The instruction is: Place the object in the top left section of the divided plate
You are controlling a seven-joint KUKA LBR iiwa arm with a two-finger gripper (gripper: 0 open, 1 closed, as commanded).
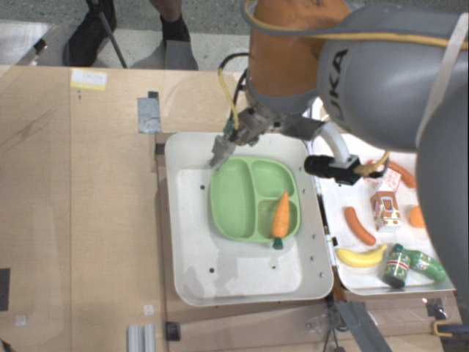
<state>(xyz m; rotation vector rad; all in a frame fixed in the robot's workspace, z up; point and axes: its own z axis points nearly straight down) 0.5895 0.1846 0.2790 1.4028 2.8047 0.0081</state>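
Observation:
A green divided plate [234, 204] lies in the left white bin [190, 270]. An orange carrot [281, 215] with a dark green stem end rests in the plate's lower right section, its tip pointing toward the far side. My gripper [222, 151] hangs just over the plate's far left rim, at the end of the grey arm with the orange band. Nothing shows between its fingertips; the arm's bulk hides most of the fingers.
The right bin [366, 281] holds a banana [360, 256], a sausage [358, 225], a green bottle [410, 264], a small carton [385, 208] and other orange items. A grey bracket [149, 114] sits on the wooden bench to the left.

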